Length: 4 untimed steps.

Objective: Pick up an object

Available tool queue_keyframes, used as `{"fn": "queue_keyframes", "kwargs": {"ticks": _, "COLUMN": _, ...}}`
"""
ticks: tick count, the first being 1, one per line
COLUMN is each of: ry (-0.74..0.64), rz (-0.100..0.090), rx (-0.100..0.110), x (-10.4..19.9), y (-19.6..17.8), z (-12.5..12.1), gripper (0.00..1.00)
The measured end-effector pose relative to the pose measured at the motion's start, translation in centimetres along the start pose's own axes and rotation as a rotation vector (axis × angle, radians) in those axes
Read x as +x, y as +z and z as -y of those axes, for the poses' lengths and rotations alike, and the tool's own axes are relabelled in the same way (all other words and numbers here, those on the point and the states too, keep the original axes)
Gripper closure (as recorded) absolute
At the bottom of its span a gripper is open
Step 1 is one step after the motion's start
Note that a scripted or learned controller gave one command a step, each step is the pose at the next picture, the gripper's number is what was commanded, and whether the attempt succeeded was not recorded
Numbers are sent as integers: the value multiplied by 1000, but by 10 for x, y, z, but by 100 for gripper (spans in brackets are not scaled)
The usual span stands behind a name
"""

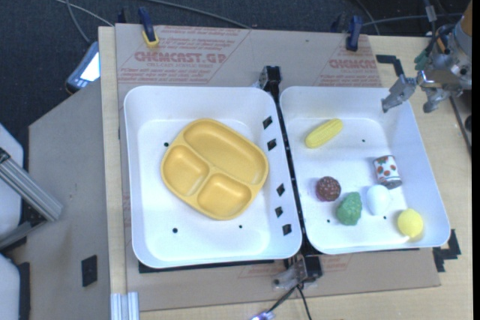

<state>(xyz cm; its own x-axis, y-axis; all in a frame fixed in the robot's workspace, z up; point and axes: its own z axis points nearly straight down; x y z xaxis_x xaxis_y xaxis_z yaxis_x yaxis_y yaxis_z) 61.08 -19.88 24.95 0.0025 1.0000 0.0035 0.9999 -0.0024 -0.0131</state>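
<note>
Targets: right shallow white plastic bin [420,161] holds six small loose items, any of them fits the task, none picked yet
Corn: yellow plastic corn cob [324,133], lying tilted near the bin's back left, well apart from the rest, probably the easiest grab
Can: small red-and-white printed can [385,170], tipped, right of centre
Ball: dark red-brown round ball [328,188], just beside green lumpy toy vegetable [349,207]
Egg: white egg-shaped piece [377,198], near-touching the green one and low contrast on the white floor, crowded so a harder grasp
Lemon: yellow round lemon-like toy [409,222], against the front right wall, the wall may block a finger
Claw: grey metal two-finger claw [411,88] hangs at the back right rim of the right bin, above or just outside it; one finger sticks out left, can't tell whether apart or together; nothing seen between the fingers
Arm: grey wrist [454,60] comes in from the right edge
Stage: judged as approach, no contact with any item
Left bin: white plastic bin [142,161] carries a yellow three-compartment plastic tray [215,168], lying flat, turned at an angle, probably a drop spot
Table: plywood board table [225,56], bins sit side by side on it, blue-and-yellow clamp [147,28] and blue clamp [352,32] pin the board's back edge so it stays put
</note>
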Motion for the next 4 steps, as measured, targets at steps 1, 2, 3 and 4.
{"fn": "queue_keyframes", "kwargs": {"ticks": 1, "ry": -3, "rz": 3, "rx": -13, "x": 1, "y": -7, "z": -2, "gripper": 0}}
{"fn": "queue_keyframes", "kwargs": {"ticks": 2, "ry": -3, "rz": 1, "rx": -6, "x": 4, "y": 55, "z": -2, "gripper": 0}}
{"fn": "queue_keyframes", "kwargs": {"ticks": 3, "ry": -4, "rz": 1, "rx": -8, "x": 12, "y": 101, "z": -5, "gripper": 0}}
{"fn": "queue_keyframes", "kwargs": {"ticks": 4, "ry": -2, "rz": 2, "rx": -7, "x": 5, "y": 159, "z": -10, "gripper": 0}}
